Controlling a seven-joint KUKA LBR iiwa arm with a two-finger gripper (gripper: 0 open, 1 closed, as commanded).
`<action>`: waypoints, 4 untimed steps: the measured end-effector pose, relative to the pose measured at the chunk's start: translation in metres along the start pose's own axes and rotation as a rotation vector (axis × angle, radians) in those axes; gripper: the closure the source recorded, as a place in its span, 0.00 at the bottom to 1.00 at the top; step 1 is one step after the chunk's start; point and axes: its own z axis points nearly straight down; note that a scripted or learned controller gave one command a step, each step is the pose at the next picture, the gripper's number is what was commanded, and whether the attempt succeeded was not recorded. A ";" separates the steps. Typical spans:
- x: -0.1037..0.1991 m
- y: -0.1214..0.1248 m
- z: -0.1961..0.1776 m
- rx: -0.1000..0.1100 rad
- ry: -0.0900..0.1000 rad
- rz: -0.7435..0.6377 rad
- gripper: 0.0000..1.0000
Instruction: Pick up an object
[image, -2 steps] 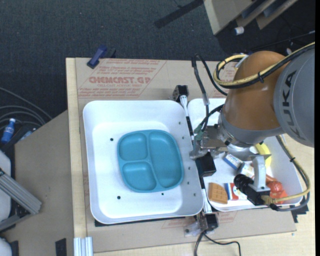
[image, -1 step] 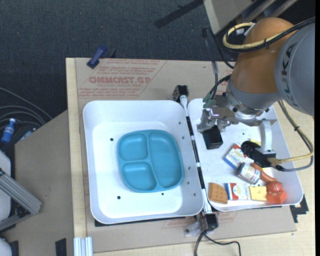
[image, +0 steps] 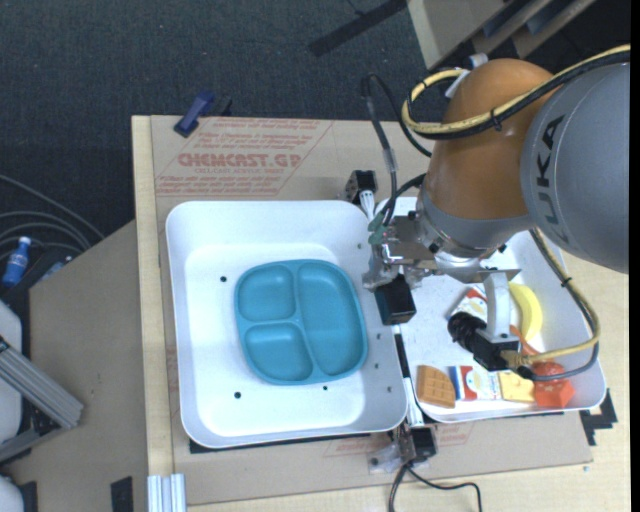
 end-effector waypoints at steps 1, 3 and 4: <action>-0.030 0.028 -0.001 -0.004 -0.002 0.002 1.00; 0.024 -0.037 0.005 0.001 -0.001 0.000 1.00; -0.066 -0.009 0.010 -0.004 -0.002 0.002 1.00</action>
